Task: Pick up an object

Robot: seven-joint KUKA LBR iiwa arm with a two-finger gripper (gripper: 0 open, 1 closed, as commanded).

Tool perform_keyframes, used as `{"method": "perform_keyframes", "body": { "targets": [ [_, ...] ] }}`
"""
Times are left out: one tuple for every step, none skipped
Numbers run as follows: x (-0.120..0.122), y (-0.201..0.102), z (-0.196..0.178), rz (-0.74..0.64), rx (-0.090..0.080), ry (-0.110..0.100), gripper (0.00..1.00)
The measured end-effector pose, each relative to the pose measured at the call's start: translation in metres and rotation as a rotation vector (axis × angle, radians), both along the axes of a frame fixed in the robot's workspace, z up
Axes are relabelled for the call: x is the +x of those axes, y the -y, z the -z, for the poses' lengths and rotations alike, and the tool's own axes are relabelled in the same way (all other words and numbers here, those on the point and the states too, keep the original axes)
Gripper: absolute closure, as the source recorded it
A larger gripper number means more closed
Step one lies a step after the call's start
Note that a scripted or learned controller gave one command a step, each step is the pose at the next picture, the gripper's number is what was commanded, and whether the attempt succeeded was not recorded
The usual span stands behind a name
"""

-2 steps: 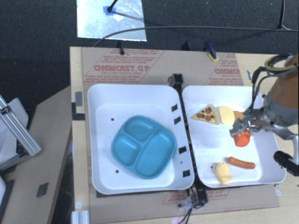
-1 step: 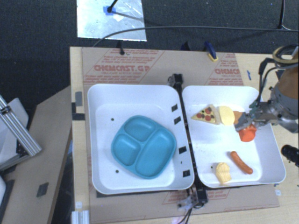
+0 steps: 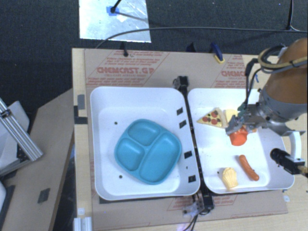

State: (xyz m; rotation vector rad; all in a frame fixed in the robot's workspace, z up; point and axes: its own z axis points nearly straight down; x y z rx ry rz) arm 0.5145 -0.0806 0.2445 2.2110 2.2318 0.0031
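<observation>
Gripper (image 3: pixel 239 127) low over orange-red toy (image 3: pixel 238 137) in right bin (image 3: pixel 202 143); finger spacing unreadable, grasp possibly underway. Next: confirm pinch, lift straight.

A robotics lab: bench (image 3: pixel 144 64) with two bins (image 3: pixel 103 129), arm (image 3: pixel 288 85), loose cables (image 3: pixel 202 29), aluminium framing (image 3: pixel 19 134).

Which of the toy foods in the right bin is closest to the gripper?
The orange-red round piece, directly under the gripper. The pizza slice, sausage and yellow piece lie farther off.
</observation>
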Motion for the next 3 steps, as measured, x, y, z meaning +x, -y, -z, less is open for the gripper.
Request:
{"method": "perform_keyframes", "body": {
  "targets": [
    [0.001, -0.048, 0.013, 0.0, 0.0, 0.0, 1.0],
    [0.012, -0.109, 0.016, -0.002, 0.001, 0.001, 1.0],
    [0.01, -0.173, 0.013, -0.003, 0.001, 0.0, 1.0]
  ]
}}
